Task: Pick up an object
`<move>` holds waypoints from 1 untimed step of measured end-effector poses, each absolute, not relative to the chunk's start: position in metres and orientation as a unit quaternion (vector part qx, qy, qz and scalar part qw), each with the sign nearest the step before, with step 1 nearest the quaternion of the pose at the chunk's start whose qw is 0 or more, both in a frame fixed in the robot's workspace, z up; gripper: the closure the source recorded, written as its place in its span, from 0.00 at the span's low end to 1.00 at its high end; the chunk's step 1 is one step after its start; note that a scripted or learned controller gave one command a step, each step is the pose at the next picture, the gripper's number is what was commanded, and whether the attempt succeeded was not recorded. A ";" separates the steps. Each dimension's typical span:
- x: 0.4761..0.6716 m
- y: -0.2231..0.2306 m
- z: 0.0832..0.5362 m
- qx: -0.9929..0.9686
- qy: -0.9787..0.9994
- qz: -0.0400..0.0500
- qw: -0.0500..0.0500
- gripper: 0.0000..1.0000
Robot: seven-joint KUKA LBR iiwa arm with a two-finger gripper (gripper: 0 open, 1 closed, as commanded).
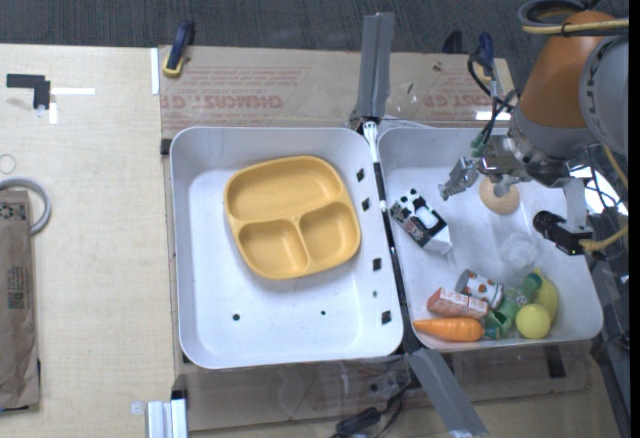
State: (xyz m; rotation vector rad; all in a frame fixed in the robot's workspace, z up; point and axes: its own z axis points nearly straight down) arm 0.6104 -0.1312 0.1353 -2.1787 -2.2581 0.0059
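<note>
Grey arm with an orange band, entering from the upper right of the frame and bent down toward the centre right. End effector (487, 178) at the right middle, pointing left and downward. One metal finger (455, 180) jutting out to the left, a pale rounded part just right of it. Cables looped about the wrist.

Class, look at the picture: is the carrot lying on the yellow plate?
No, the carrot lies in the right bin, while the yellow plate sits in the left bin.
</note>
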 end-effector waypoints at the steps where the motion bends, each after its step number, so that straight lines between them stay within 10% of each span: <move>1: 0.580 -0.082 0.190 -0.621 -0.784 0.001 0.001 0.00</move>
